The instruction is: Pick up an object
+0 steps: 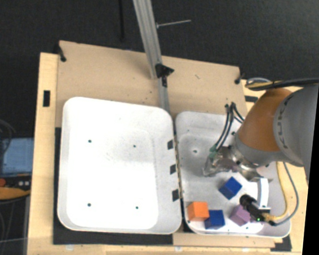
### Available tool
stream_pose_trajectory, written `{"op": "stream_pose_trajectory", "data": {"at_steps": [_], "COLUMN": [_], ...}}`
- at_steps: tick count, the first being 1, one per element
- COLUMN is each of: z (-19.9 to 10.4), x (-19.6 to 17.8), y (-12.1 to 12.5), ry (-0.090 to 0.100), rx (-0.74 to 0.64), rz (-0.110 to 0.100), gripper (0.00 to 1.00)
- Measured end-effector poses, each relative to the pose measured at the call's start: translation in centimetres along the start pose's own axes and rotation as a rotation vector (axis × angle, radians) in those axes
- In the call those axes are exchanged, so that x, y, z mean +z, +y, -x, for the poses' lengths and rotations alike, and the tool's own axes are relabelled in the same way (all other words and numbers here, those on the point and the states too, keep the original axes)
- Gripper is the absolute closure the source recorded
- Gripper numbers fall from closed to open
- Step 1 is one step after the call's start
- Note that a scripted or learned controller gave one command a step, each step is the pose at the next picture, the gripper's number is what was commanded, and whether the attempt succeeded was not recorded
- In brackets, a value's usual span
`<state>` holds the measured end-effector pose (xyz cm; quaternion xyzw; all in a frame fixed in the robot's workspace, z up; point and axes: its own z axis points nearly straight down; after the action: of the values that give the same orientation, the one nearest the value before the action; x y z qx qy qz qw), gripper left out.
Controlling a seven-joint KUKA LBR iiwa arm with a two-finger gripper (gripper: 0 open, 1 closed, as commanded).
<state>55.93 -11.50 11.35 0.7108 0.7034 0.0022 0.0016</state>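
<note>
Right bin (196, 128): blocks beside gripper (212, 166)

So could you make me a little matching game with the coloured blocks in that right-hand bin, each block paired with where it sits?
Things:
1. orange block
2. purple block
3. upper blue block
4. lower blue block

Places:
A. near the bin's front edge, right beside the orange one
B. closest to the gripper
C. nearest the left bin
D. furthest right of the four

Pairs: 1-C, 2-D, 3-B, 4-A
</note>
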Motion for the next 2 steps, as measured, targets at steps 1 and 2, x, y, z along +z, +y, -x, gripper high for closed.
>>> {"op": "stream_pose_trajectory", "data": {"at_steps": [1,2], "z": [-0.8,-1.0], "x": [-5.7,-10.1], "y": [-0.3,0.1], "ry": [-0.002,-0.002], "rx": [-0.014,-0.014], "rz": [0.001,0.001], "gripper": [1.0,1.0]}}
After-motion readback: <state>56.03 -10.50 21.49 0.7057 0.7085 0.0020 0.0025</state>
